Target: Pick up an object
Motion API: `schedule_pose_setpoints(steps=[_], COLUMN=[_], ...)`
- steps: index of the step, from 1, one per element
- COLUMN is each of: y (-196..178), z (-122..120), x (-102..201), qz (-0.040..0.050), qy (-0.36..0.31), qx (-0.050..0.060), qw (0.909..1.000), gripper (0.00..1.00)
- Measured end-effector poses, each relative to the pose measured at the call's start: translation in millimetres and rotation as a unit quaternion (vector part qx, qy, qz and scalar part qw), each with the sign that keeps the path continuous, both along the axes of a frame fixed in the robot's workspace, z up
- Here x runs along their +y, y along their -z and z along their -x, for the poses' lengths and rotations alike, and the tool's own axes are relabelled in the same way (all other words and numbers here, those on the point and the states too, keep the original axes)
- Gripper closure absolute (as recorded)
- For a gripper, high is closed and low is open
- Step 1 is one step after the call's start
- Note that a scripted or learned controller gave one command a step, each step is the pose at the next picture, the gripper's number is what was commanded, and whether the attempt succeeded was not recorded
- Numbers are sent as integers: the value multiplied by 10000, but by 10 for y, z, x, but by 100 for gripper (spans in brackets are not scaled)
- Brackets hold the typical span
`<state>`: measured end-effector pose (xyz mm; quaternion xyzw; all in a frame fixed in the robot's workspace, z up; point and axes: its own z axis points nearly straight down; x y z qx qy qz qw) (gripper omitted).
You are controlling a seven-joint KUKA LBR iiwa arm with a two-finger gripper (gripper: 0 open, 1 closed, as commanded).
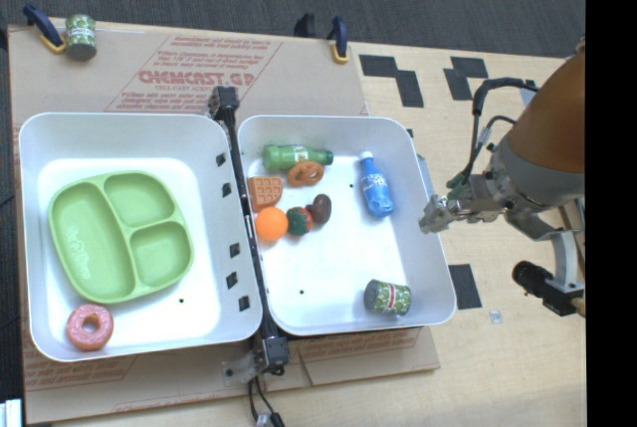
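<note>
The right bin [338, 271] holds a green bottle [297, 156], a brown pretzel-like piece [307, 174], a blue bottle [375, 186], a square waffle [265, 191], an orange ball [271, 225], a small red and green piece [298, 221], a dark brown piece [320, 208] and a green can [387, 298] lying near the front right corner. My gripper [438, 215] hangs just outside that bin's right rim, level with the blue bottle and right of it. Nothing shows in its grasp.
The left bin [40, 141] carries a green divided plate [119, 234] and a pink donut [90, 326] at its front left. Black clips run along the divider [239, 216] between the bins. A small can [80, 35] and blue clamps [338, 39] sit on the cardboard behind.
</note>
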<state>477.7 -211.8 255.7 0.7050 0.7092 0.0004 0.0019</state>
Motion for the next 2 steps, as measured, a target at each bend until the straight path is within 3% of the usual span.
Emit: schedule_pose_setpoints(steps=[1, 2], y=[320, 77], z=[-164, -631], x=[11, 8], qz=[-13, -10], qy=[-12, 2], qx=[29, 13], qw=[10000, 10000], gripper=[100, 100])
